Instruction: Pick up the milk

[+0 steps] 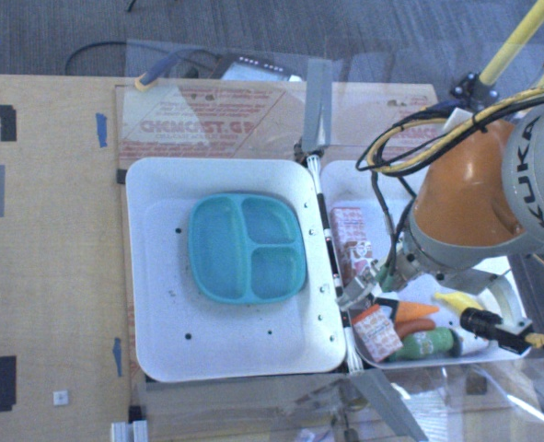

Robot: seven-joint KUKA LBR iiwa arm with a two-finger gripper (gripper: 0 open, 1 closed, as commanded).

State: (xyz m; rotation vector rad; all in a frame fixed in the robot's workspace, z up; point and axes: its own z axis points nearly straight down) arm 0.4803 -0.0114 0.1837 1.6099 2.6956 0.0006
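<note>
**Claw low in right bin, beside the milk carton**

The grey arm with its orange band (465, 191) enters from the right of the frame and bends down into the right-hand shallow white bin (368, 175). Its claw (368, 285) sits low at the bin's left side, near the divider between the two bins. Whether the claw is apart or together cannot be told: the metal parts at its tip are small and partly covered by the wrist. Nothing is visibly clamped in it.

The milk, a small white carton with red and pink print (352, 239), lies flat in the right bin along its left wall, in the centre-right of the frame. Its long side runs up and down the picture. Its lower end is just beside the claw tip; contact cannot be confirmed.

Below the claw, in the lower right of the frame, lie a small red-and-white printed packet (378, 331), an orange carrot-shaped toy (413, 311), a green bottle-shaped item (430, 343) and a yellow banana-shaped toy (457, 299), close together.

The left-hand shallow white bin (152, 274) holds a teal plastic plate with three compartments (248, 248), lying flat at its centre. Both bins rest on a light wooden surface (51, 247).
</note>
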